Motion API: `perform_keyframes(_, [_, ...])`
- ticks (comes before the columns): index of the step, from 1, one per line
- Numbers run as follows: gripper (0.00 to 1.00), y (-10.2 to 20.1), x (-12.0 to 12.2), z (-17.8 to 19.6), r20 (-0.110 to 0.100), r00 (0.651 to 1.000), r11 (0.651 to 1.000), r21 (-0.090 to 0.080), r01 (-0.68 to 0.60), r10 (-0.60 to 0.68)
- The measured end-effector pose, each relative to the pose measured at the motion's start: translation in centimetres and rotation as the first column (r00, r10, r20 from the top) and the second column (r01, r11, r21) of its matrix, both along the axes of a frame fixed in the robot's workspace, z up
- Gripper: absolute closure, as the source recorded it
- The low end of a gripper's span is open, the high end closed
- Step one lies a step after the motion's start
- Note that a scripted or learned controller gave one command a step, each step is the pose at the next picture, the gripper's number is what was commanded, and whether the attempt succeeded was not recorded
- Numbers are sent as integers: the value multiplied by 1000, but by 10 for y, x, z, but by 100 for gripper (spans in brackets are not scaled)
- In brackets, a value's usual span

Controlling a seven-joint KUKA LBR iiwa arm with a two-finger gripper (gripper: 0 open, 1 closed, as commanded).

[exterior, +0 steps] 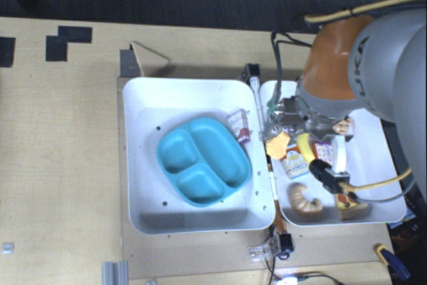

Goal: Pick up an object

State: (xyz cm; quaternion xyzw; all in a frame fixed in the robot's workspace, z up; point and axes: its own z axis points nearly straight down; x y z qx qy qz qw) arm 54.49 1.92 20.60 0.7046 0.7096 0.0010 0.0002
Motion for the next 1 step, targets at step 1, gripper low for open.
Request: perform_keyframes(1, [100,14,-41,-1,-1,1000,1000,0,0,0])
